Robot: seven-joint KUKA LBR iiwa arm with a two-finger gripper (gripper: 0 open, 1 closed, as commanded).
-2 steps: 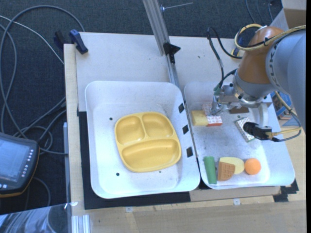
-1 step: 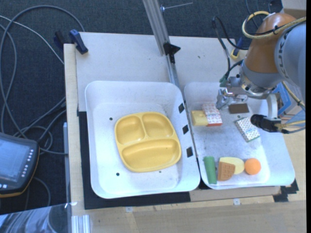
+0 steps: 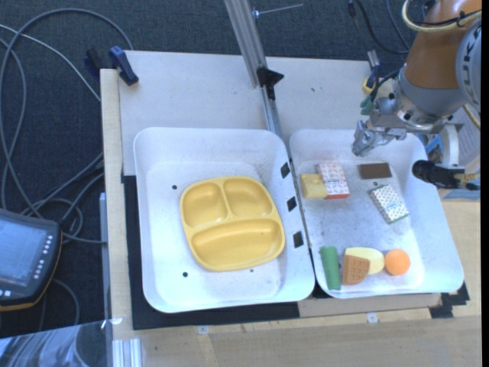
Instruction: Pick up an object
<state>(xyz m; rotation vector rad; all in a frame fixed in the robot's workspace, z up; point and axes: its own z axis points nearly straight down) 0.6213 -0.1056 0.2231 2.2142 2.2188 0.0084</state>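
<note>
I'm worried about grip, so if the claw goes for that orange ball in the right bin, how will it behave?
The orange ball looks round and smooth, so it may roll or slip. It sits by the bin wall beside a yellow piece, which may limit rolling.

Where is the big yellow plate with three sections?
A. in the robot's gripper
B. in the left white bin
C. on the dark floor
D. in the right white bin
B: the yellow plastic plate with three compartments lies flat in the left shallow white bin, alone there, while the small toys sit in the right white bin.
</note>
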